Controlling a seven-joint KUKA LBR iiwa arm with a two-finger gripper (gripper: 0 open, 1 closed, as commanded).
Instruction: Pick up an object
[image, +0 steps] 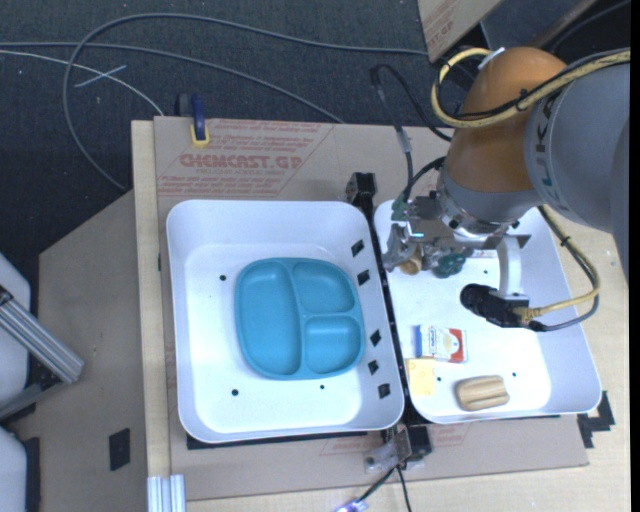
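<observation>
Arm parked low over the right bin, nothing clearly grabbed

Going left to right: the left shallow white plastic bin has a teal three-section plastic plate lying flat in the middle, its long axis running roughly up-down with a slight tilt. In the right shallow white plastic bin, near the front edge, there's a small yellow square block, a red, white and blue little printed packet just above it, and a tan rounded oblong piece like a bread roll, long axis lying left-right. A dark teal small object sits by the pincer at the bin's back-left; can't tell if the pincer is open or shut. The grey arm with its orange band covers the bin's back. A black blocky part with a yellow cable hangs mid-bin.
</observation>
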